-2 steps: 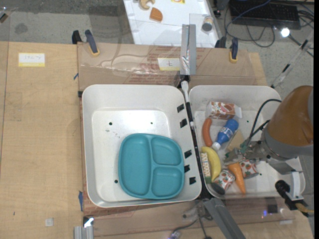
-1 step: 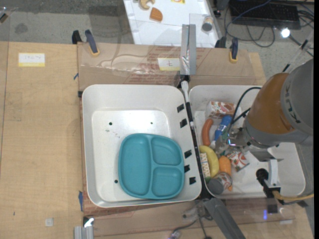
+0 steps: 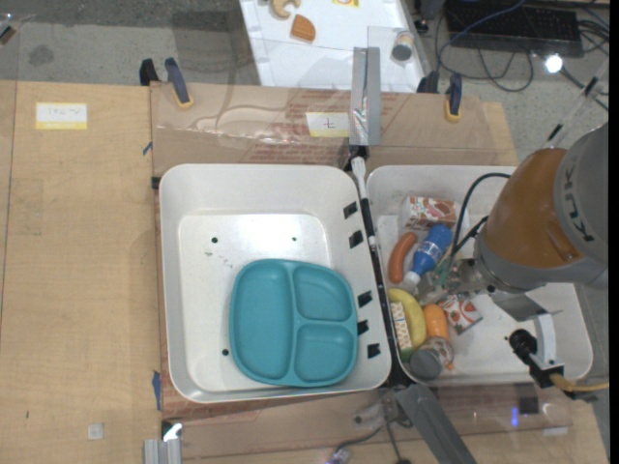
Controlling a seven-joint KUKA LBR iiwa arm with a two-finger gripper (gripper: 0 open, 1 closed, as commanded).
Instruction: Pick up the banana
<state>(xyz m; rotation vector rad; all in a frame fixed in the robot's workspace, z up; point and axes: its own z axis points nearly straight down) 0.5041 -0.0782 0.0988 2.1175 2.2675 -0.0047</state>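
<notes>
The grey arm with its orange band [image 3: 527, 225] leans in from the right, hanging over the right-hand shallow white bin [image 3: 571, 351]. Its gripper [image 3: 462, 280] sits low among the clutter there, but the wrist blocks the view, so whether the fingers are released or clenched cannot be told.

The yellow banana [image 3: 410, 315] lies near the bin's front-left corner, close against the left wall, just left of the gripper. A small orange carrot-like piece [image 3: 435, 321] is touching its right side, and a grey round object [image 3: 427, 362] sits just in front of it. Behind the banana, a reddish sausage-shaped toy [image 3: 399, 256] lies beside a blue bottle with a white cap [image 3: 429, 249], with a red-and-white printed packet [image 3: 429, 210] further back.

In the left-hand white bin [image 3: 184, 259], a teal plastic tray with three compartments [image 3: 293, 323] rests toward the front right. Both bins stand on the brown cardboard-covered bench [image 3: 77, 259].
</notes>
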